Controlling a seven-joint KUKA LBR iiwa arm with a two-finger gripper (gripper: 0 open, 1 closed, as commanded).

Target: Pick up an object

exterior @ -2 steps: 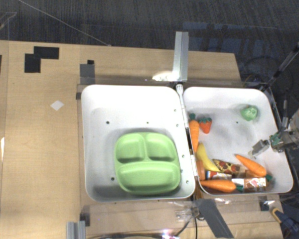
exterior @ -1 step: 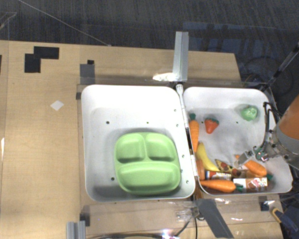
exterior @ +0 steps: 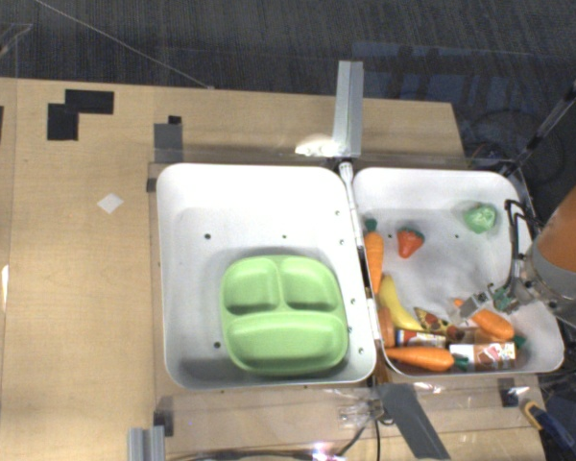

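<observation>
Here, two bins are seen on a bench; a carrot lies just beside the gripper, whose state cannot be told.

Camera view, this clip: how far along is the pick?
Done: the arm has reached into the right bin, and the tool sits low among the toy food beside an orange carrot-like piece. In hand: nothing visibly lifted; whether anything is grasped cannot be told. Left: secure one object and raise it clear. The banana, strawberry and green tray lie untouched.
</observation>
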